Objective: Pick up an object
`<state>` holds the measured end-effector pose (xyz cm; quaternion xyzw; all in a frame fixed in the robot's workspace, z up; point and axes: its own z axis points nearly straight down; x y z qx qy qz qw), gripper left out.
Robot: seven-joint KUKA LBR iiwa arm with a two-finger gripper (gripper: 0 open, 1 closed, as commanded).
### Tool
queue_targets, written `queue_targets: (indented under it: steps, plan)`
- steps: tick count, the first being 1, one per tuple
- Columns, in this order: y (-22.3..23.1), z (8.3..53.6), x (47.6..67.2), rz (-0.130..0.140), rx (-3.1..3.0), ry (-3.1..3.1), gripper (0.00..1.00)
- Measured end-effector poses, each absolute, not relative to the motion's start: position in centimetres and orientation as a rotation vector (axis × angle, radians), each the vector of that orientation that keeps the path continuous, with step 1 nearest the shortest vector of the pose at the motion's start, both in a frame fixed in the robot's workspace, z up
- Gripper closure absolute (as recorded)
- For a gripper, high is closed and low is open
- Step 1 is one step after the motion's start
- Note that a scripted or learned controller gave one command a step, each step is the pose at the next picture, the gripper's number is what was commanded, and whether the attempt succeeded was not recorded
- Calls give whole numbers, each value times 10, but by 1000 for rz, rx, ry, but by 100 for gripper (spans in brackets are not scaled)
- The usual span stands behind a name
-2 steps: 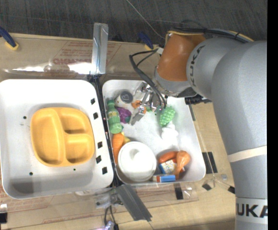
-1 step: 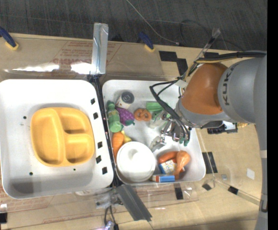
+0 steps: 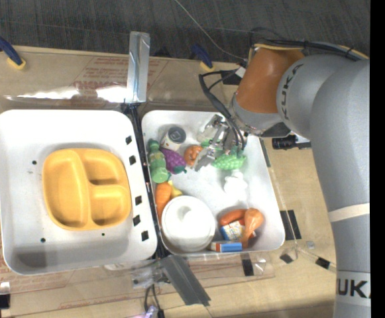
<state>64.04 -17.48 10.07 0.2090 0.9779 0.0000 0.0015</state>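
While the grey arm (image 3: 325, 111) reaches in from the right with its orange band (image 3: 265, 78) above the wrist, the gripper (image 3: 213, 144) hangs low over the upper part of the right bin (image 3: 272, 197). Whether it is gripping anything cannot be told from this angle; its metal parts blur together with the toys under it. Just beside it on the right lies a green knobbly toy (image 3: 230, 160), and a small orange piece (image 3: 192, 154) sits just to its left.

Along the bin's left wall lie a purple bunch of grapes (image 3: 173, 158), a green toy (image 3: 159, 171) and an orange carrot (image 3: 163, 195). A small dark round thing (image 3: 175, 135) sits near the top left corner. A white bowl (image 3: 188, 222) lies in the lower left part. A white lump (image 3: 234, 183) rests near the middle. In the lower right corner are an orange and red toy (image 3: 245, 220) and a small blue piece (image 3: 229, 246).

The left bin (image 3: 20, 151) holds a yellow divided tray (image 3: 86, 187), well apart from the gripper.
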Motion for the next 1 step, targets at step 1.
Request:
queue_targets:
  steps: [1]
  plan:
    - [-137, 100, 650, -2, 921, 3000, 0]
